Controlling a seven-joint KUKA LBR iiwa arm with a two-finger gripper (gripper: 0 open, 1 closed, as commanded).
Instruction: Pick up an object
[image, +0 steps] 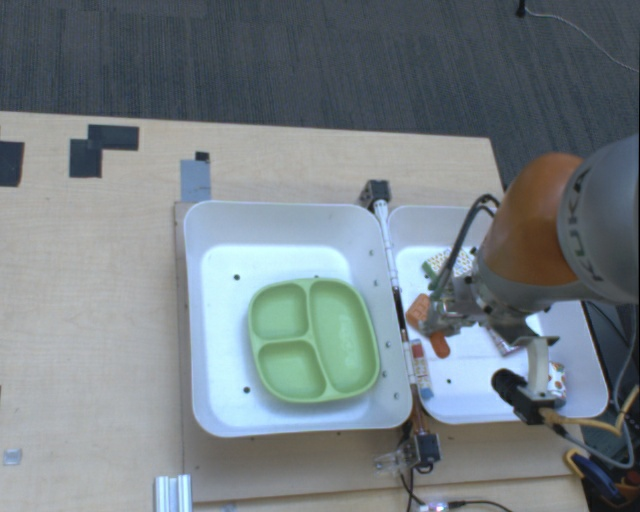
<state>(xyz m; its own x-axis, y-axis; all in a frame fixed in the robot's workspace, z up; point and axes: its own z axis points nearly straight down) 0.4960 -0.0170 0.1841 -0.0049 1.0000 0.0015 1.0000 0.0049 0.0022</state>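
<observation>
a: two white bins sit side by side on the bench. what's in the left bin (200, 330)?

b: a pale green divided plate (313, 340) with three compartments, lying flat near the middle of the bin floor.

a: and the right bin (590, 385)?

b: small things. an orange object (438, 345) lies near the bin's left wall, with another orange-red piece (418, 310) just above it. a speckled green and white item (440, 265) shows near the far end, partly behind the arm. a white object with a patterned end (548, 375) lies toward the near right.

a: where is the arm?

b: the grey arm with its orange band (530, 235) reaches in from the right and hangs over the right bin. the gripper (447, 315) is low over the orange pieces, beside them.

a: is it grasping anything?

b: i cannot tell. the wrist and cables cover the tip, so whether it is clenched or released isn't visible.
</observation>
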